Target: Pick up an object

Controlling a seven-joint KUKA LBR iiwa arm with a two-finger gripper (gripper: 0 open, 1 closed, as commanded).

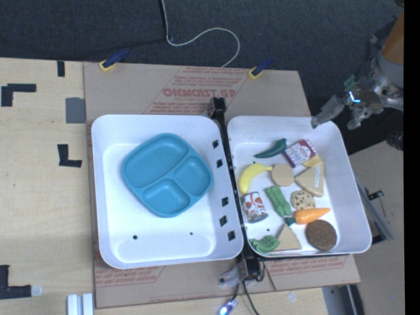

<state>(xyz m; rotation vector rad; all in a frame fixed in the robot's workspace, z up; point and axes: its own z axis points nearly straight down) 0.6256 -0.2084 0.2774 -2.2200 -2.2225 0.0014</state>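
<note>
You are at the approach step: the gripper (336, 112) hovers above the right bin's (351, 176) far right corner, fingers seemingly spread with nothing between them, and your next move calls for descending onto one toy, such as the banana (251, 174) among the clutter.

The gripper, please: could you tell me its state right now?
Gripper: above the right bin's far corner, nothing visibly held; open or closed cannot be told.
</note>
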